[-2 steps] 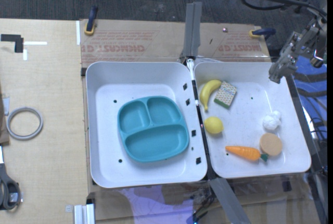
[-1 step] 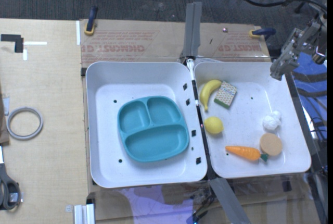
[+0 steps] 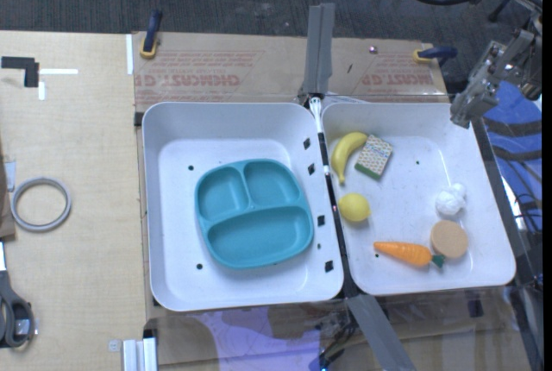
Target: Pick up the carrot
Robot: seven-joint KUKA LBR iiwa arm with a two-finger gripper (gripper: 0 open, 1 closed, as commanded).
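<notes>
Where it lies flat, the carrot (image 3: 402, 253) is orange, tapering leftward.

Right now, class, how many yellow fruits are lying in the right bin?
2. The banana lies near the bin's upper left corner; the lemon sits just below it, along the left wall.

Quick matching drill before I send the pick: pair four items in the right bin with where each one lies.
Things:
1. orange carrot
2. curved yellow banana
3. round yellow lemon
4. fluffy white ball

Places:
A. far left corner, beside the green-and-white sponge block
B. near edge, tip beside the round tan disc
C. right side, just beyond the tan disc
D. left wall, midway along the divider

Pairs: 1-B, 2-A, 3-D, 4-C
</notes>
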